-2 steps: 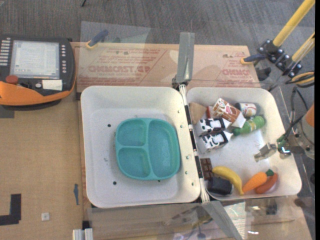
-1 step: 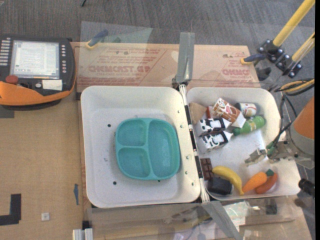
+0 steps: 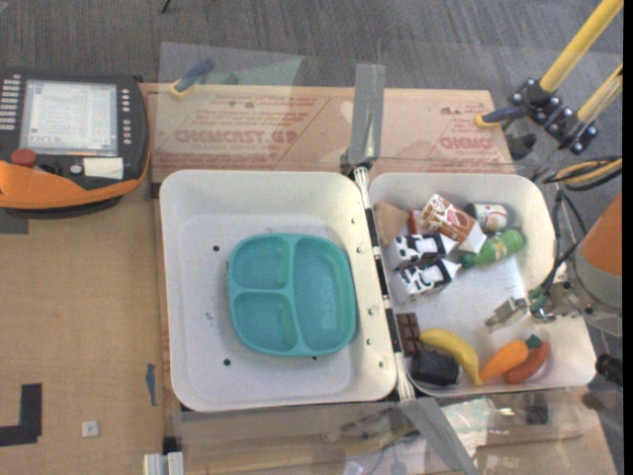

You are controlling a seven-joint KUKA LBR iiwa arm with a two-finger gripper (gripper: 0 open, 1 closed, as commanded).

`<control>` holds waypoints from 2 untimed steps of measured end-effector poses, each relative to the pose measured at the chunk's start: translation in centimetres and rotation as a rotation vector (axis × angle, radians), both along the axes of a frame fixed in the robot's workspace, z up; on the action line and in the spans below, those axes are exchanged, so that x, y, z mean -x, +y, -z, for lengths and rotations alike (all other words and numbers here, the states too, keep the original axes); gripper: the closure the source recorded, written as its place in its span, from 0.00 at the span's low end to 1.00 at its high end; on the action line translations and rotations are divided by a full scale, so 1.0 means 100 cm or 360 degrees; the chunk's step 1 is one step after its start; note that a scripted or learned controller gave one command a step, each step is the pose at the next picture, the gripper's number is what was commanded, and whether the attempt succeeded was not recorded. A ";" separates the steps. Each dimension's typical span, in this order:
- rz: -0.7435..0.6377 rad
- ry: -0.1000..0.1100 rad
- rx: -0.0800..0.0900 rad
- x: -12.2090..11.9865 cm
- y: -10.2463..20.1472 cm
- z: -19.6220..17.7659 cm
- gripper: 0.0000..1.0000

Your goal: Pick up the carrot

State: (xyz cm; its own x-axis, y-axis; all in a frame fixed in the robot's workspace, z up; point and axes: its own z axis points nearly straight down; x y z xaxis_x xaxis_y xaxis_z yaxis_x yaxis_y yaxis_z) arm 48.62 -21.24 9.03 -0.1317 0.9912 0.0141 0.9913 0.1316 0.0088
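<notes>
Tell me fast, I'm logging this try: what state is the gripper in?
Gripper: open, holding nothing, above the right bin, apart from the carrot.

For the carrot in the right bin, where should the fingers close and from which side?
Probably on the orange mid-body of the carrot, coming from straight above. It lies flat and slanted, green top toward the right, with the banana touching its narrow end, so closing across its width away from that end seems safest.
</notes>
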 end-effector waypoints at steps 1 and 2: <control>-0.0098 0.0002 0.0002 0.001 -0.001 0.000 0.00; -0.0094 -0.0011 0.0022 0.000 -0.005 -0.009 1.00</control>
State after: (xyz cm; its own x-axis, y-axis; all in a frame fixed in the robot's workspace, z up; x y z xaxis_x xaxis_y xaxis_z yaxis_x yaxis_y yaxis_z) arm 48.62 -21.73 9.93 -0.1898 0.9818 -0.0009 0.9817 0.1898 0.0131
